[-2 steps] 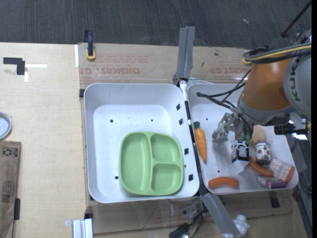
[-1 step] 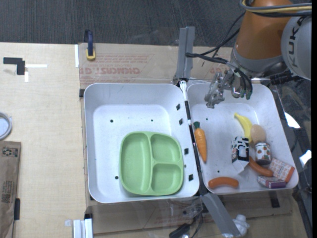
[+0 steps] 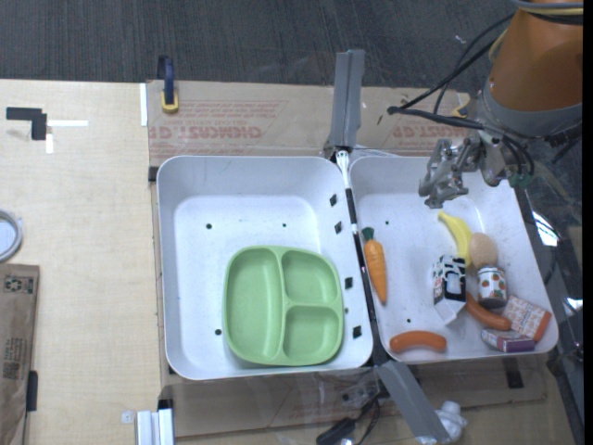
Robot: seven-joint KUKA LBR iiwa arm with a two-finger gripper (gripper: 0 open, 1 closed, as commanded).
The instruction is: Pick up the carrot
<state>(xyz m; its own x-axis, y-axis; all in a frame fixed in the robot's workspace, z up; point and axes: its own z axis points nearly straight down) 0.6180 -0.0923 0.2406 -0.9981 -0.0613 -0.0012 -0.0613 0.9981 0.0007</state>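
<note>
Approach step: your pincer hangs above the right bin, grip state unclear. Carrot lies untouched by the divider; swing left, then descend.

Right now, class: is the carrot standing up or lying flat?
Lying flat. The carrot rests lengthwise on the right bin floor by its left wall, green top pointing away.
</note>
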